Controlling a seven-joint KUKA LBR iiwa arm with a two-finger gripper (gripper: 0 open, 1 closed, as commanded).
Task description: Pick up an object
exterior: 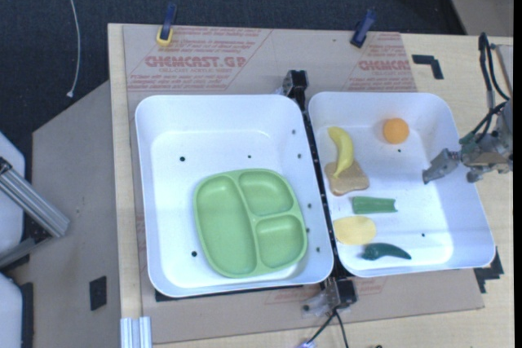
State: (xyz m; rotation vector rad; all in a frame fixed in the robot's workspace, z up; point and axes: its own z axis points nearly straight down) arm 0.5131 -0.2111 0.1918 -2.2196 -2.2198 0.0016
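Camera view: tool (440, 167) near orange ball (395, 130), banana (342, 149).

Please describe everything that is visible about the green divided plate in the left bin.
The green divided plate is pale green, looks like smooth plastic, and has rounded corners. Raised ridges split it into three compartments: one long section on its left and two smaller ones on its right. All three hold nothing. It lies flat on the floor of the left bin, turned slightly askew, towards the near right corner, close to the bin's right wall. Nothing else touches it.
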